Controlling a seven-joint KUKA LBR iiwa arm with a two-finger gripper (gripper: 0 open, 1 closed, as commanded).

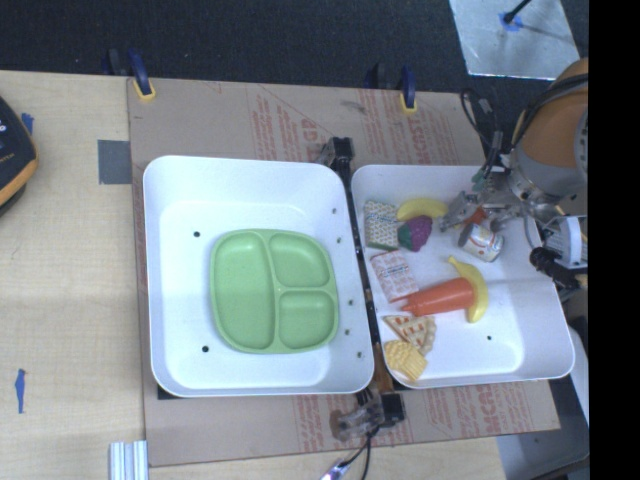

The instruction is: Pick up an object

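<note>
My gripper (484,218) is low in the right bin (530,353), near its far right corner, and looks open with its fingers spread. A small white and orange object (485,241) lies just below and between the fingertips, and nothing is lifted. To the left lie a yellow banana-shaped piece (422,207), a purple toy (415,232) and a green patterned square (380,223). Nearer the front are a pink and white packet (392,268), an orange carrot (440,296), a second yellow banana (474,290), a waffle-like piece (412,330) and a yellow ridged piece (405,360).
The left bin (170,268) holds a green divided plate (272,290). The arm's orange band (555,133) rises at the right edge. A black and yellow device (12,153) lies on the bench at the far left. Cables (480,118) hang behind the right bin.
</note>
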